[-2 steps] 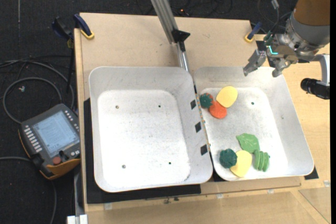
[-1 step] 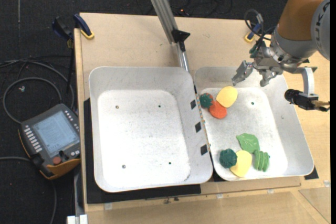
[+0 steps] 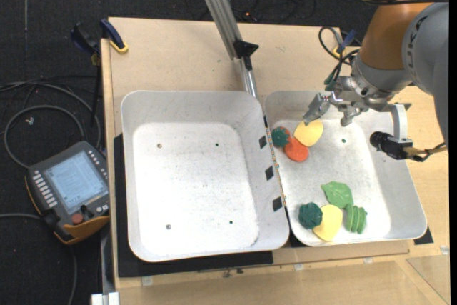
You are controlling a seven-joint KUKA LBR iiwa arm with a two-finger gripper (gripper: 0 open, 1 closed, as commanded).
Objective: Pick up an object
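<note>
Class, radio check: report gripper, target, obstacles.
Gripper open above right bin, holding nothing. Yellow piece just below it. Orange piece touching it, dark green piece close by.

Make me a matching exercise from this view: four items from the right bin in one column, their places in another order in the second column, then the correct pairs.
Column one:
1. orange piece
2. light green leaf
3. dark green ridged piece
4. gripper

Column two:
A. front of the right bin, furthest right in the cluster
B. above the back of the right bin
C. touching the yellow piece near the back
D. just behind the front yellow piece

Pairs: 1-C, 2-D, 3-A, 4-B
</note>
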